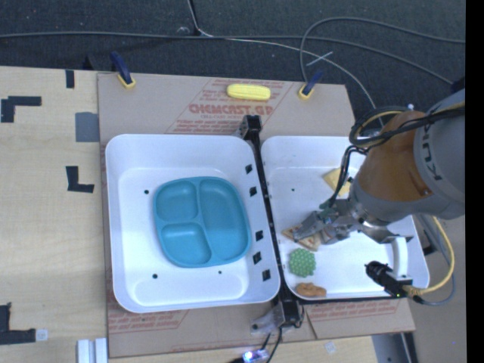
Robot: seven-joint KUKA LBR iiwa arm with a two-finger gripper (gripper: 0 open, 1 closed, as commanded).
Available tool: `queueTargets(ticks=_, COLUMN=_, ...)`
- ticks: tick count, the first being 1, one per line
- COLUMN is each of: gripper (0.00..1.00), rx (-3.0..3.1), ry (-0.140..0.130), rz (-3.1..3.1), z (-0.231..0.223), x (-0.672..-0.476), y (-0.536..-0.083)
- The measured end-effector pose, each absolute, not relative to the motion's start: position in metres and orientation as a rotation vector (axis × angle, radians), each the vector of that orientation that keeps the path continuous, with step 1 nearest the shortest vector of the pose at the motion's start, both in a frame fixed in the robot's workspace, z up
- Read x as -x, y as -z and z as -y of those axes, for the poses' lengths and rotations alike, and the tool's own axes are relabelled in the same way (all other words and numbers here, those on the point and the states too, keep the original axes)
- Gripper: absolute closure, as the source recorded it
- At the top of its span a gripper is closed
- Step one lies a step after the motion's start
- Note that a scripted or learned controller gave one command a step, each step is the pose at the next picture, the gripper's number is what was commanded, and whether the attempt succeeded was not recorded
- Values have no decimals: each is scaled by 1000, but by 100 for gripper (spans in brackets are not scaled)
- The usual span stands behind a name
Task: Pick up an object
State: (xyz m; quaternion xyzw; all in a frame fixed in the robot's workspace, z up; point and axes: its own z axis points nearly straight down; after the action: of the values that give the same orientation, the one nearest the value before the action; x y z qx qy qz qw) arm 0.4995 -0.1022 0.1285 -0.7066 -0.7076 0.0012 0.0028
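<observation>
Hand (306, 229) low in right bin (299, 153) by its left wall, can't tell its grip, on a tan piece (301, 238) w/ green ball (302, 262) just below; blue tray (202, 221) in left bin (128, 150).

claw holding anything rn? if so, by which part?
Cannot be told. The claw sits low in the right bin, right at a tan flat piece, but no grip shows.

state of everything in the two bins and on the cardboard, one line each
blue plate: flat in the left bin, nothing on it
green ball: loose in the right bin
tan piece: by the near wall
yellow item: lying on the cardboard
claw: low in the right bin
</observation>
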Motion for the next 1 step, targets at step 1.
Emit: queueTargets(ticks=1, gripper=100, rx=2216, ry=-2, rz=2221, z=102, x=-500, y=-140)
